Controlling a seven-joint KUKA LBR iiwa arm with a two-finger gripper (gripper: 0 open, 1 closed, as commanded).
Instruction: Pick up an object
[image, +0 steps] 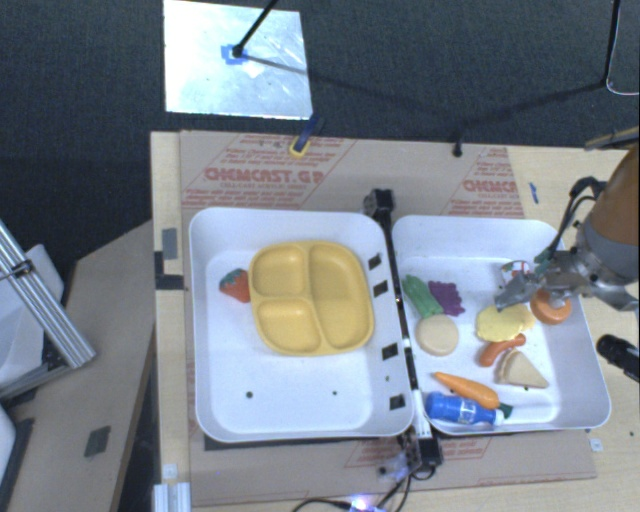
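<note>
Right bin (590, 400), nearest edge at 6 o'clock: blue bottle (460, 409) lying on its side, a carrot (466, 387) just behind it. Toward 4 o'clock, a tan wedge (521, 371), with a small orange sausage shape (498, 350) touching its left side. Mid-bin: pale round disc (437, 335), then a yellow piece (503, 323) at 3 o'clock of it. Gripper (516, 293) sits low over the yellow piece's far edge, just beside an orange ring (551, 307); cannot tell whether it is clenched or released. Farther back, green pod (417, 296) and purple grapes (446, 296) side by side. Left bin (215, 400): yellow divided plate (310, 297) at centre, a strawberry (236, 285) touching its 9 o'clock rim.
</note>
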